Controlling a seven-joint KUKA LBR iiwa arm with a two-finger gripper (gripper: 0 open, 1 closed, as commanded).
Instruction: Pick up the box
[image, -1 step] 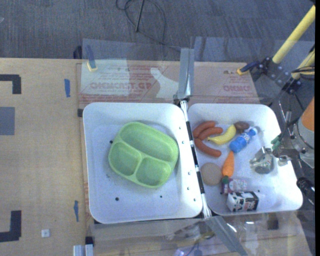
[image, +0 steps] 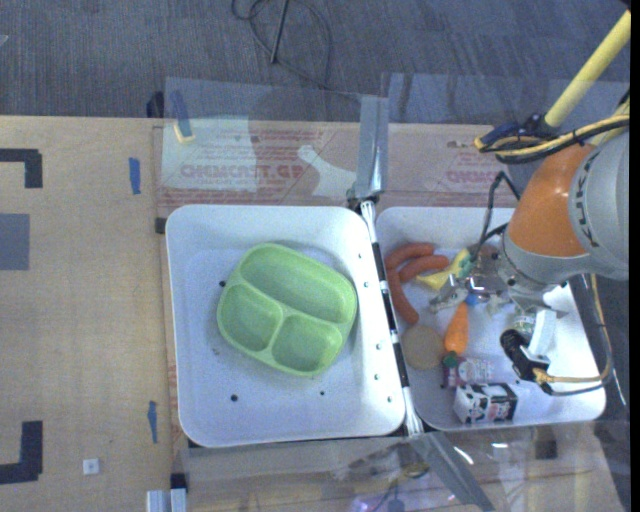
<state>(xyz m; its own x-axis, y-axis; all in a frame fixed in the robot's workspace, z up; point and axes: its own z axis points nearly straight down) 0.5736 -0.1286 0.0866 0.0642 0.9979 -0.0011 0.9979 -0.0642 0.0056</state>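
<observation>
The box (image: 483, 400) is a small black-and-white carton with a reddish top end. It lies on its side at the front of the right bin (image: 580, 390). My gripper (image: 472, 291) hangs over the middle of the right bin, behind the box and well apart from it. It hovers just above the top of an orange carrot (image: 456, 330). The grey wrist with its orange band (image: 550, 215) covers the bin's back right part.
In the right bin, two red sausages (image: 410, 262) lie at the back left, a yellow piece (image: 452, 272) sits next to them, and a tan round disc (image: 424, 346) rests left of the carrot. The left bin (image: 200, 400) holds a green divided plate (image: 287, 308). Black and yellow cables (image: 540, 375) trail at the right.
</observation>
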